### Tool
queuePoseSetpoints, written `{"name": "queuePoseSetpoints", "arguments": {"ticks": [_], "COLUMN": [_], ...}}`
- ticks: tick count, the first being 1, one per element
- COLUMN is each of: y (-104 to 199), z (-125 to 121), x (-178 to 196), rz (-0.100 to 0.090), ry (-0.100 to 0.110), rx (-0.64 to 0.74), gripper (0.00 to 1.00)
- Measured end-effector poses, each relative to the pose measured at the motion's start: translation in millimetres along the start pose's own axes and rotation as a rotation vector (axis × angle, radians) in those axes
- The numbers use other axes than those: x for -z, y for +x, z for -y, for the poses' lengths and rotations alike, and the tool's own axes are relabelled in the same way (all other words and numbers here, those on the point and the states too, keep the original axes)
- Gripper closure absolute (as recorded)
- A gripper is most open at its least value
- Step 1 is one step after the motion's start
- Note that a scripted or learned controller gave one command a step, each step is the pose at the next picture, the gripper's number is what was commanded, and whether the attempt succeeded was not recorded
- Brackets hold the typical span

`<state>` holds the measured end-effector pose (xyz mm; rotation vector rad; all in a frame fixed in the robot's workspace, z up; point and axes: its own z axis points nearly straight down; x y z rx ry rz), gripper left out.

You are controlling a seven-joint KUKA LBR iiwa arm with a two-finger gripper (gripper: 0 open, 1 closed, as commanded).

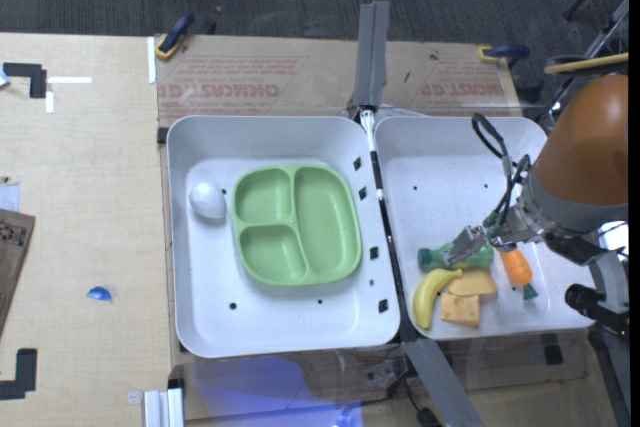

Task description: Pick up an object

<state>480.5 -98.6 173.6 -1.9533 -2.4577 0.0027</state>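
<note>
**Hand low over the toy food in the right bin**

The hand (470,243) hangs low in the right bin (440,170), its tip right over a green toy (438,257). Whether it is parted or closed, I cannot tell; nothing visibly sits in its grip. Just below it lie a banana (428,295) and a yellow wedge (464,300), touching each other; a carrot (517,269) lies just to its right. These pieces crowd one corner, so a clean grasp looks tricky. Well to its left, the other bin (190,245) holds a green divided plate (298,225) with a white ball (208,201) beside it. Both bins rest on the table (80,215).
</note>
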Motion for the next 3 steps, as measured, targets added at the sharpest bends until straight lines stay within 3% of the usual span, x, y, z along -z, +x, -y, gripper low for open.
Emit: {"name": "queuePoseSetpoints", "arguments": {"ticks": [1,2,3], "y": [-47.5,-48.3,52.2], "z": [-25.5,-24.8,-76.0], "x": [-81.5,-73.3,17.1], "rz": [0.001,0.0,0.002], "ry": [-0.003,-0.002,0.0], "rx": [0.028,0.023,-0.246], "gripper": [0.0,1.0,1.0]}}
